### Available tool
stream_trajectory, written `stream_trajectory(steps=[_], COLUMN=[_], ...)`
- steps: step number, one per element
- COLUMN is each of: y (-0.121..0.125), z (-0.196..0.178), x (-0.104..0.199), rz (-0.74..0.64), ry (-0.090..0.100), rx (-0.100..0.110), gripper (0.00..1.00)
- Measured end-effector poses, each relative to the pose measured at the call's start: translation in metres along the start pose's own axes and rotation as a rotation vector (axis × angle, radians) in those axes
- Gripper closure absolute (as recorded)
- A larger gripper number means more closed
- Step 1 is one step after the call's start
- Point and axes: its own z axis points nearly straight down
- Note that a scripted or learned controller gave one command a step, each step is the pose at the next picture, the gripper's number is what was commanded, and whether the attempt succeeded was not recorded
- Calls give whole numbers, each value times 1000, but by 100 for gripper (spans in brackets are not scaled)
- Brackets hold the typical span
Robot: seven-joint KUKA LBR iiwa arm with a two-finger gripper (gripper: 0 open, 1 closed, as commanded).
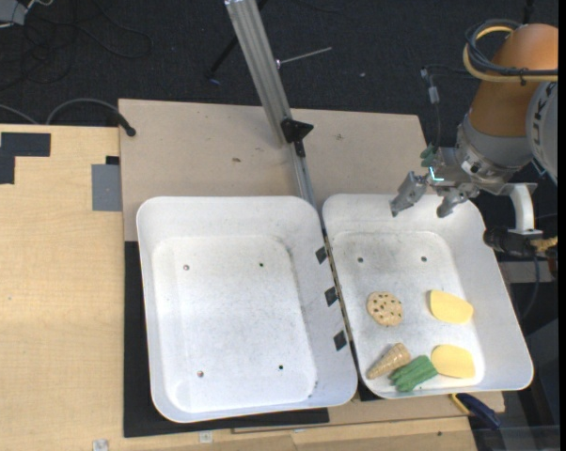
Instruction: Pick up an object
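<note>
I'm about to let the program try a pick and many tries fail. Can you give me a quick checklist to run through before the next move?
1. End effector carries nothing, fingers apart: ok.
2. Objects in the right bin: ok, cookie, two yellow pieces, cone, green piece.
3. End effector above a target: not ok, it is at the bin's far rim.
4. Cookie stands apart: ok.
5. Cone and green piece separated: not ok, touching.

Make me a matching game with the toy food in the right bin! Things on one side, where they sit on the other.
Things:
1. round speckled cookie
2. green leafy vegetable toy
3. tan ridged cone

Places:
A. nearest the bin's front edge
B. left of the upper yellow piece
C. touching the green toy's left side

Pairs: 1-B, 2-A, 3-C
</note>
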Motion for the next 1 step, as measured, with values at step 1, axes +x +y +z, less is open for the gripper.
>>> stream_trajectory(steps=[1], y=[1], z=[-3], x=[0], rz=[-3], ry=[-2], rx=[-5], gripper=[0])
